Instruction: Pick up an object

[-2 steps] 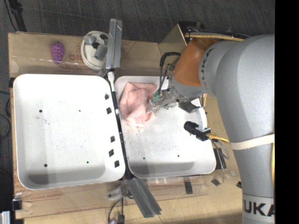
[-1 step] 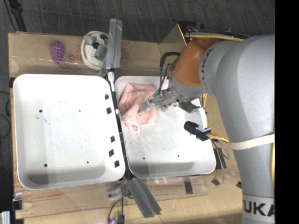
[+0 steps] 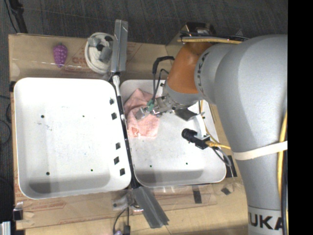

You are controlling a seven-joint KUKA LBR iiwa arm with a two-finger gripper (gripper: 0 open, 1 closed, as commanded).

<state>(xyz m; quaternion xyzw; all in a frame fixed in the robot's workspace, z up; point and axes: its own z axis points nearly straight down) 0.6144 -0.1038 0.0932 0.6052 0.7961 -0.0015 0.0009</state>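
over the far left part of the right shallow white bin [image 3: 171, 156], the grey arm's two-finger gripper [image 3: 147, 109] sits low against a crumpled pink cloth [image 3: 145, 126] lying beside the bin's left wall; whether the claw is clenched or released, i cannot tell.

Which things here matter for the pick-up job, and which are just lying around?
For the job: pink cloth; right-hand bin holding it; pincer above the cloth.
Lying about: purple thing and white coil on the bench behind; left-hand bin.
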